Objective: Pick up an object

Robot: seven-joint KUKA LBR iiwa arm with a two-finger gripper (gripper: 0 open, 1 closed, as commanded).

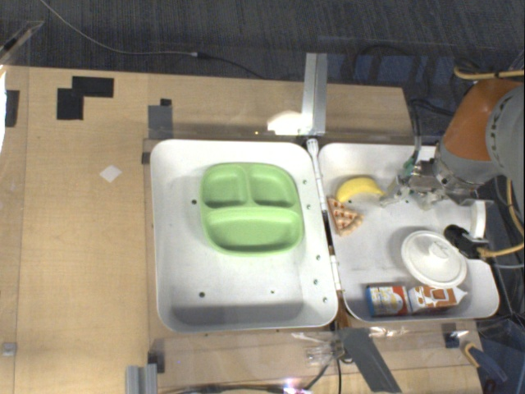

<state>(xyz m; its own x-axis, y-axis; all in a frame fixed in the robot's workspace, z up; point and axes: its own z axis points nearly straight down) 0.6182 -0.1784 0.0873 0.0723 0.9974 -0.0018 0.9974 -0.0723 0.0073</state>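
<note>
The gripper hangs low in the right bin beside the banana, seemingly lining up a grasp.

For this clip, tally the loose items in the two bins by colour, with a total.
Green: 1, divided plate, left bin
Yellow: 1, banana, right bin
White: 1, bowl
Orange-brown: 1, pizza slice
Blue and orange: 1, can
Orange and white: 1, carton
Total: 6

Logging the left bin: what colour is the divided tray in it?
Light green tray, seen plainly in the camera view.
</note>
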